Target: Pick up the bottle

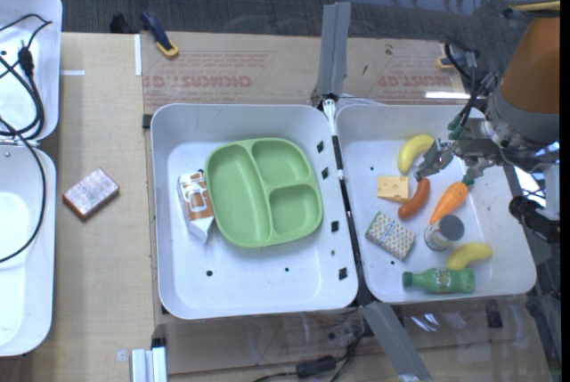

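Observation:
The bottle (440, 280) is small and green with a yellow label, lying on its side near the front edge of the right bin (374, 282), cap pointing left. My gripper (452, 161) hangs over the middle of that bin, well behind the bottle, with its fingers spread open above the sausage and carrot. Nothing sits between the fingers.
The right bin also holds a banana (412, 150), a cheese wedge (392, 188), a red sausage (414, 199), a carrot (448, 201), a patterned packet (390, 235), a small can (443, 231) and a lemon (469, 255). In the left bin (174, 282) lie a green divided plate (264, 191) and a carton (196, 204).

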Motion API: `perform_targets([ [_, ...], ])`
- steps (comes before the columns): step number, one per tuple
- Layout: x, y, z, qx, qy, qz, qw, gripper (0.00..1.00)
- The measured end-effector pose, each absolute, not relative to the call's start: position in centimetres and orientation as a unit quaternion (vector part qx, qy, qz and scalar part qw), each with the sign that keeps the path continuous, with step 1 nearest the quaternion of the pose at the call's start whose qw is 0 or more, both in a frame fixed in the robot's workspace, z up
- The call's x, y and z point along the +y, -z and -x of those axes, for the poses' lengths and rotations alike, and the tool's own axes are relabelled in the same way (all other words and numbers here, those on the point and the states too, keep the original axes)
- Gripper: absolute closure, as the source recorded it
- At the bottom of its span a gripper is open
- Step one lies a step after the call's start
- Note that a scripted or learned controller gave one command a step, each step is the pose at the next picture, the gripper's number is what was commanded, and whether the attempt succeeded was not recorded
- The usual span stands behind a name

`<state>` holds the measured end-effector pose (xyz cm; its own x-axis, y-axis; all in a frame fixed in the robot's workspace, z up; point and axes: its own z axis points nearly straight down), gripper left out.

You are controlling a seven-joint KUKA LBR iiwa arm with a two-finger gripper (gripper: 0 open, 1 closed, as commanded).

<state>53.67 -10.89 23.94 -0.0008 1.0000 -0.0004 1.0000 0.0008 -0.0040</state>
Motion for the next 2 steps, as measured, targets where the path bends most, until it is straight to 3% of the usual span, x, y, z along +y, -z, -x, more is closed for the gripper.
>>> perform_targets([
  [1, -10.8, -9.8, -51.4, -0.670, 0.0003, 0.743, 0.000, 0.00],
  [2, -19.2, -15.1, -53.6, -0.693, -0.0007, 0.721, 0.000, 0.00],
])
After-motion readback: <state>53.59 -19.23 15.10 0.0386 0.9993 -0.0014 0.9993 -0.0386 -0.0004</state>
